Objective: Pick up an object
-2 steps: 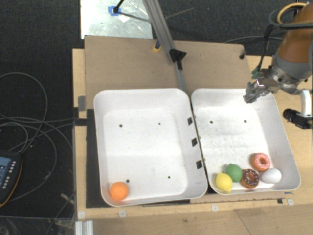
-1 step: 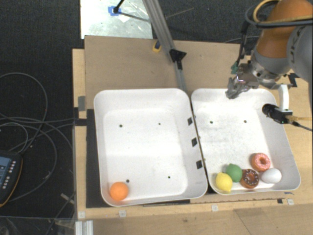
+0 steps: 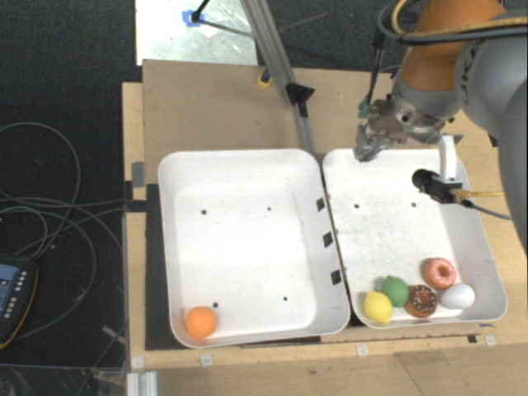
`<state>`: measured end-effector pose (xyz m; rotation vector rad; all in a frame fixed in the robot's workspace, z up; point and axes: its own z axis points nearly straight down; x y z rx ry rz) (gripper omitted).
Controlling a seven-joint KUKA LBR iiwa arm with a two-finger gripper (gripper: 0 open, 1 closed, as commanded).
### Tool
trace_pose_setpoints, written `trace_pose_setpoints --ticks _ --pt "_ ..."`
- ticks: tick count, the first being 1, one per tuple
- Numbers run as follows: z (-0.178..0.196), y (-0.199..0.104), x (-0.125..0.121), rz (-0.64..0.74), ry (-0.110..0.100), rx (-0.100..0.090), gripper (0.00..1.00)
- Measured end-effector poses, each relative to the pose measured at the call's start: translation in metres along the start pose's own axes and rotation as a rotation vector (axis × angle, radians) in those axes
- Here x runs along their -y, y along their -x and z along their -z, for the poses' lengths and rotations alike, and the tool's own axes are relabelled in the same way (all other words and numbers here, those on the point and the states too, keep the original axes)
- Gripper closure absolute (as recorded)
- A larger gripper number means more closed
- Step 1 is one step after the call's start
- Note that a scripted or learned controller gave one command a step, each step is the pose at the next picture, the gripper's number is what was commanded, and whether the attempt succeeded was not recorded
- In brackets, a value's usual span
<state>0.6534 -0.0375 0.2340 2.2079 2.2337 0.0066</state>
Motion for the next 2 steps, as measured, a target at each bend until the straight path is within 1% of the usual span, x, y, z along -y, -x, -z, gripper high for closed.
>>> trace_pose_setpoints --ticks 1,2 --pt "-0.005 -0.046 -0.009 -0.002 -0.001 0.001 1.00" --pt "0.005 -0.095 -0.014 -0.001 0.000 0.000 1.00"
